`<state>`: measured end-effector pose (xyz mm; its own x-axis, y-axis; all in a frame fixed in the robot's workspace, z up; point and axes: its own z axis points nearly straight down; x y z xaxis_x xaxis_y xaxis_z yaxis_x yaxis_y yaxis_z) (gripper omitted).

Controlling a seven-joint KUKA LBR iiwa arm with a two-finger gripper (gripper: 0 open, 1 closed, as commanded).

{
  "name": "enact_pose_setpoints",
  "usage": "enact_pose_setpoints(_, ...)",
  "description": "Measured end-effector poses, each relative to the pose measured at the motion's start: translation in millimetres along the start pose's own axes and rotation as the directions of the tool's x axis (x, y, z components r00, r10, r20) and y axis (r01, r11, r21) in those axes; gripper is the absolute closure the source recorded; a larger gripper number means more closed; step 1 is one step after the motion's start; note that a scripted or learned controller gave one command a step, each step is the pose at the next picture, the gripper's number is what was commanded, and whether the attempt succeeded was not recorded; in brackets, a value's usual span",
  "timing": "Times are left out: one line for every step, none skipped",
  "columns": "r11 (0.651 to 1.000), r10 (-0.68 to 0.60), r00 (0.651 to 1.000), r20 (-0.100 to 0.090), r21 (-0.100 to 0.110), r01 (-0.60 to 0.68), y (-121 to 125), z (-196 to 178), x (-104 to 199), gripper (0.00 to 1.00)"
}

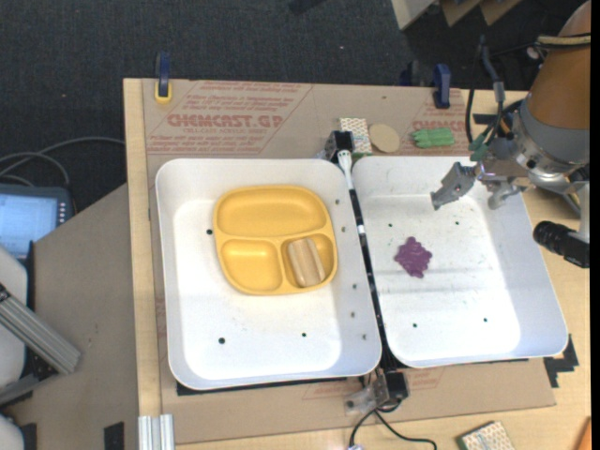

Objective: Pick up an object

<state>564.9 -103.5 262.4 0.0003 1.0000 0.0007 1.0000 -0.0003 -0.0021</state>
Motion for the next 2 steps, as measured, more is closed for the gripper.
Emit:
enact_pose_setpoints(1.0, 0.002, 1.0, -0.002, 0.016, -0.002, -5.7, 164.7, -12.6, 0.0)
enact_pose_setpoints(1.0, 0.001, 1.0, -0.002, 0.005, -0.001, -25.8, 179.5, -10.2, 0.0)
